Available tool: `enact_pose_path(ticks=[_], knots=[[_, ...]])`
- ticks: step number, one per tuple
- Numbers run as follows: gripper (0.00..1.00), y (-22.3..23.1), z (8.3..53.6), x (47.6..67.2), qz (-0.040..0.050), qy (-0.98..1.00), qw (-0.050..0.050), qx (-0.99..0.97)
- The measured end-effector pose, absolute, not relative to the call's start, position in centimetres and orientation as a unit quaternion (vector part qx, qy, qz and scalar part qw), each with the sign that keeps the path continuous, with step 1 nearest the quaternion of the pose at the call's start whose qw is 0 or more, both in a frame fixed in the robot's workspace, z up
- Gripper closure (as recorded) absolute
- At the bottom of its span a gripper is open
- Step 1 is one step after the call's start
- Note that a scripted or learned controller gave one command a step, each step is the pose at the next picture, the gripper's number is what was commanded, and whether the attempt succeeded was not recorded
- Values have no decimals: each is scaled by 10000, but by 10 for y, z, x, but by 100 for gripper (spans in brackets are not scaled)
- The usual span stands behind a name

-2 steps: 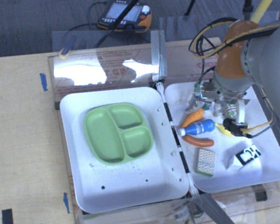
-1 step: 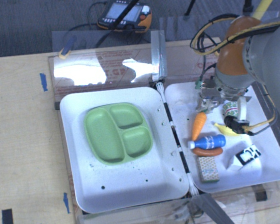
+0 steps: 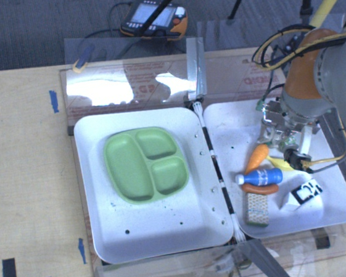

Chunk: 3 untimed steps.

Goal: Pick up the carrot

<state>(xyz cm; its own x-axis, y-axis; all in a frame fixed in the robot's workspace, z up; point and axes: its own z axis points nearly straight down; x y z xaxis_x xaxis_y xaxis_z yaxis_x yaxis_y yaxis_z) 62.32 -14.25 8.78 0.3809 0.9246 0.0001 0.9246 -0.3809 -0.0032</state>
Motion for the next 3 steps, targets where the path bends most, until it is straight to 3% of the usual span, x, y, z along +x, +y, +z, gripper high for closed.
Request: enact_pose_path(ticks=[1, 2, 3], knots=[[100, -137, 223, 619, 7, -3269, -1, -9451], [100, -213, 205, 641, 9, -2307, 2, -9730], [0, -212, 205, 642, 10, -2311, 5, -9729]])
